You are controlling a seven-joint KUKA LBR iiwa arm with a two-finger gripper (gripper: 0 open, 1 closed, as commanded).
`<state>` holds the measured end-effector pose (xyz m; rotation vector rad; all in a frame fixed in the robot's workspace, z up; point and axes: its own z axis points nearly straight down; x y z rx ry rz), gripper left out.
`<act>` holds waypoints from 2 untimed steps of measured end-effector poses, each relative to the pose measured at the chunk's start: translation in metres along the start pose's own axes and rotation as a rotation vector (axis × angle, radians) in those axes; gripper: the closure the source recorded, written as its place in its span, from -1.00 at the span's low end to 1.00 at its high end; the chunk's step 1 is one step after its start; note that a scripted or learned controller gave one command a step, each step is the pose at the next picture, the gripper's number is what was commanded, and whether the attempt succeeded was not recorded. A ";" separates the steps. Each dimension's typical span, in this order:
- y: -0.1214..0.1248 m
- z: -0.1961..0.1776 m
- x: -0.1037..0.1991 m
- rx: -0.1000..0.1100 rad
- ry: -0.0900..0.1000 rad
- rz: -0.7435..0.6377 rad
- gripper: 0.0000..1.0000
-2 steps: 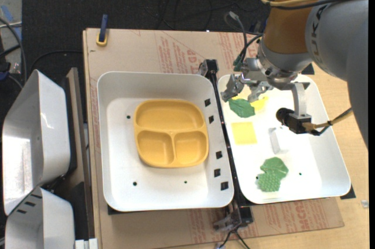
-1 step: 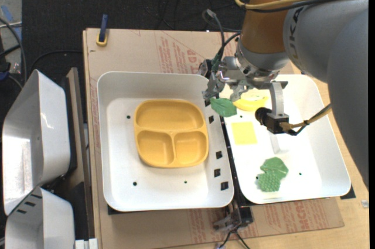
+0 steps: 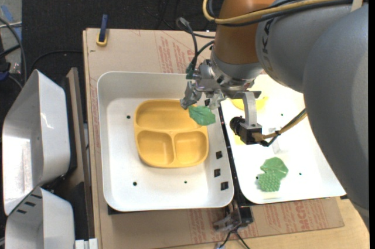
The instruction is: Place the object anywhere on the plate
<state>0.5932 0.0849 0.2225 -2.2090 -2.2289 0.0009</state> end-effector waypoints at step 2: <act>-0.024 -0.018 0.101 -0.003 0.000 -0.001 1.00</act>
